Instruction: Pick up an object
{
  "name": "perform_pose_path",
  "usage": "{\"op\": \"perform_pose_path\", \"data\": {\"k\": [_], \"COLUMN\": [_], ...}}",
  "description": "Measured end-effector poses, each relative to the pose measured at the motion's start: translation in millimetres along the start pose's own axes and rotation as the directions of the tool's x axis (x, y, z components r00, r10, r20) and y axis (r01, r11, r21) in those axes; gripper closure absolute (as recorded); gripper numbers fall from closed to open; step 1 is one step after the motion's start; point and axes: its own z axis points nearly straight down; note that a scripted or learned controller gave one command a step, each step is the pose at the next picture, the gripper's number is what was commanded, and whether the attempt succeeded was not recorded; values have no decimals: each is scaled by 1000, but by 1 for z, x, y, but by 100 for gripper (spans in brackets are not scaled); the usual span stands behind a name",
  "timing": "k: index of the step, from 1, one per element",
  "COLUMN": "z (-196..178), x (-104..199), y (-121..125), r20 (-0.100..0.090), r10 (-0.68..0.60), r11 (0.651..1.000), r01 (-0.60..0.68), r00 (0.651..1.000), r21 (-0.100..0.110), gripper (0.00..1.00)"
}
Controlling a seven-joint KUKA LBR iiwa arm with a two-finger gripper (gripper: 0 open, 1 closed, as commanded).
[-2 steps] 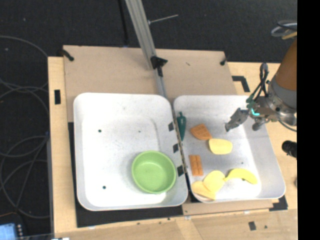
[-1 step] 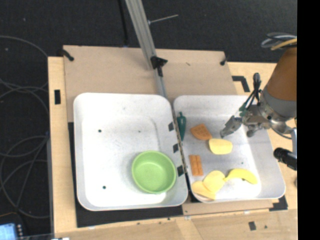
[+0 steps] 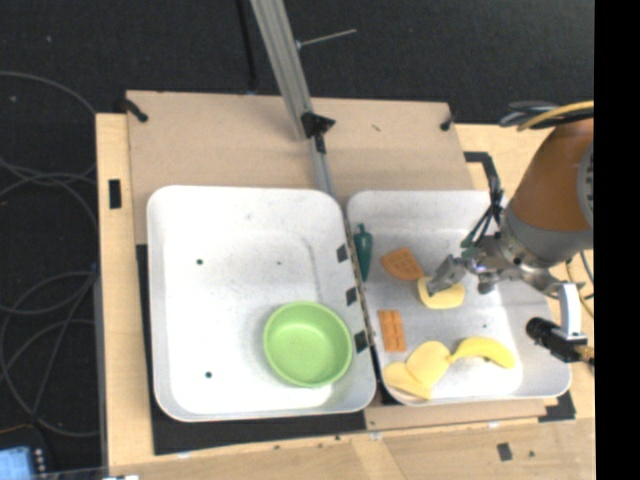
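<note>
Tan wooden bench on dark, matte floor, loose black cables trailing on the left. Slanted grey aluminium rail crossing from the top down to the seam between the bins.

Two shallow white plastic bins side by side, rounded corners, lightly speckled. Left white bin: one round lime-green plastic bowl, smooth, upright, in the near right corner, close to the wall.

Right white bin: small dark-green object against the dividing wall; flat orange rounded piece near centre; small orange rectangular block just beside the dividing wall; pale yellow flat piece mid-bin; pale yellow lumpy piece at the near edge; curved yellow banana-shaped toy just right of it.

Grey arm with orange band in from the right, two-finger gripper low over the right bin, tips at the pale yellow flat piece, apparently touching its upper edge. Fingers small and blurred: cannot tell whether apart, together or clamped on anything.
</note>
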Motion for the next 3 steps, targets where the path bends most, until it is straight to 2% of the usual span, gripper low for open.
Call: {"op": "perform_pose_path", "data": {"k": [1,2,3], "z": [53,39,-26], "x": [-1,-2,0], "y": [-1,1,4], "r20": [0,0,1], "r10": [0,6,-5], "r11": [1000,1000,1000], "r01": [0,-6,5], "r00": [1000,1000,1000], "r21": [-2,-10,-14], "gripper": [0,100,100]}}
